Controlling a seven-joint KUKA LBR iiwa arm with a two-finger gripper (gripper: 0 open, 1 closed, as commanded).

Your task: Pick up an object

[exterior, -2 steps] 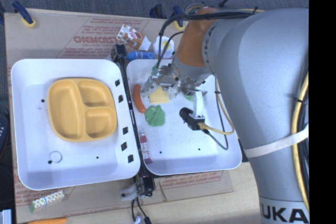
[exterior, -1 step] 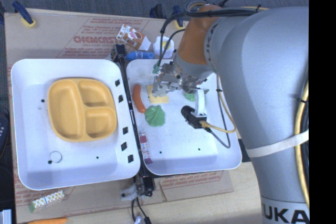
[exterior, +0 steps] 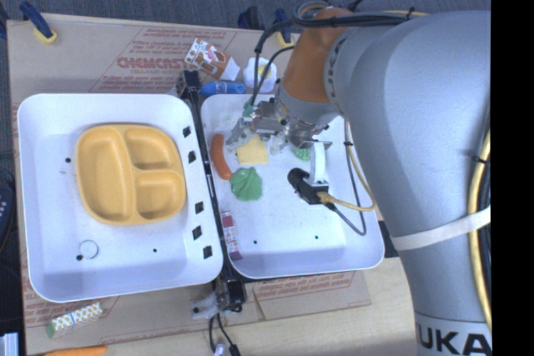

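Gripper low at right bin's far edge, over the yellow block | grip: you can't tell | nothing visibly lifted; green lump, orange sausage alongside | pick unfinished.

A yellow divided tray lies in the left bin. Both bins rest on flat cardboard, blue clamps gripping its far edge.

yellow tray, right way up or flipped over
Right way up: the yellow tray shows its three hollow compartments facing the camera, lying in the left bin.
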